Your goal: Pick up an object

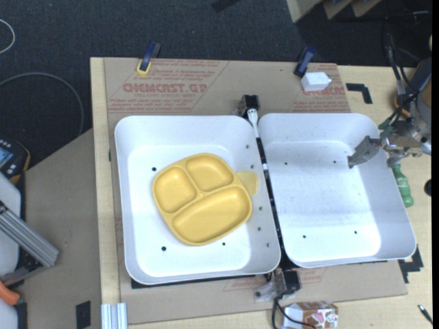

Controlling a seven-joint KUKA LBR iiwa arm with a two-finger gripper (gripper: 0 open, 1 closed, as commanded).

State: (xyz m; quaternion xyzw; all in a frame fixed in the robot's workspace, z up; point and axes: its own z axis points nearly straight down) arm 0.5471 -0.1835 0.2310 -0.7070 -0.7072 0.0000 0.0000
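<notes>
A yellow divided plate with three compartments lies flat in the left bin. A paler yellow piece peeks out from under its right edge. My gripper hangs over the right rim of the right bin, far from the plate. It is open: a grey finger points left into the bin, a green-tipped finger points down along the rim, and nothing is between them.
The two bins meet at a black divider strip. A small white block and blue clamps sit on the cardboard bench top behind the bins. Cables and a clip lie at the front edge.
</notes>
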